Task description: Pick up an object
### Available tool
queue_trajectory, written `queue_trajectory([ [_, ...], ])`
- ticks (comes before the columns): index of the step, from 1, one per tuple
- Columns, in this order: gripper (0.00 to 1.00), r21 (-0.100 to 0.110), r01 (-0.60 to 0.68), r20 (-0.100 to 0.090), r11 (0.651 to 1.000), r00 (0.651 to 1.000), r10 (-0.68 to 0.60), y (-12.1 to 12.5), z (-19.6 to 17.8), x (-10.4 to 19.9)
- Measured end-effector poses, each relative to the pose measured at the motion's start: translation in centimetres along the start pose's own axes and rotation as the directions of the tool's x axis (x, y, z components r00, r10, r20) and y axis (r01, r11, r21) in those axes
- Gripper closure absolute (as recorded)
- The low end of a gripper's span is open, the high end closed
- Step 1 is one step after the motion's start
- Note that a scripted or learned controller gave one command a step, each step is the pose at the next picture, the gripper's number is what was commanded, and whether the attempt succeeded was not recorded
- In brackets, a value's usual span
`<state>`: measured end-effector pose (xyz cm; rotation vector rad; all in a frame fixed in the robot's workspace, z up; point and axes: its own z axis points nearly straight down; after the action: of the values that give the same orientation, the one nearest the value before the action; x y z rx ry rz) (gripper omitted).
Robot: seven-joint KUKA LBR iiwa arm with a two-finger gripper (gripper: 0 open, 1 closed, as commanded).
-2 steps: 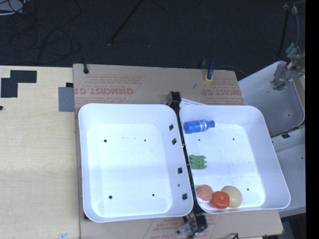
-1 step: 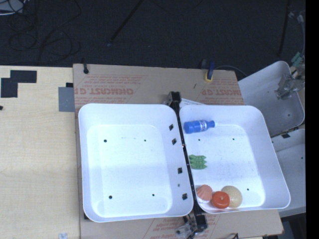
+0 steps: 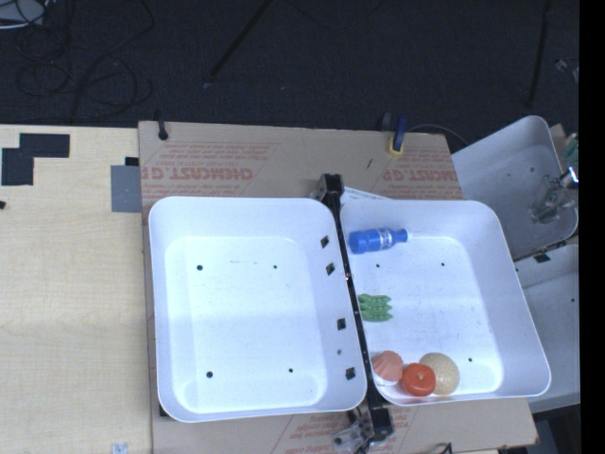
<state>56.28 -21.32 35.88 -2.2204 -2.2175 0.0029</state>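
The right bin holds a blue bottle lying on its side near the back left corner. A small green object rests by the bin's left wall. At the front left corner sit a pink piece, a red round piece and a tan round piece, close together.
The left bin lies beside the right one, with a black divider strip between them. Both stand on a cardboard sheet on the wooden bench. A grey metal plate stands at the right edge.
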Motion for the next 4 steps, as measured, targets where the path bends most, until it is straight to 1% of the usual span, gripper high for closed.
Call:
queue_trajectory([
  [1, 1.00, -0.002, 0.001, 0.000, 1.000, 1.000, -0.001, -2.7, -0.8, 0.1],
  [2, 1.00, -0.001, 0.000, 0.000, 1.000, 1.000, 0.000, -8.0, -0.9, 0.0],
  [3, 1.00, 0.002, 0.000, -0.001, 1.000, 1.000, 0.000, -8.6, 3.2, 0.4],
  [4, 1.00, -0.003, 0.000, 0.001, 1.000, 1.000, 0.000, -8.7, 2.0, 0.0],
])
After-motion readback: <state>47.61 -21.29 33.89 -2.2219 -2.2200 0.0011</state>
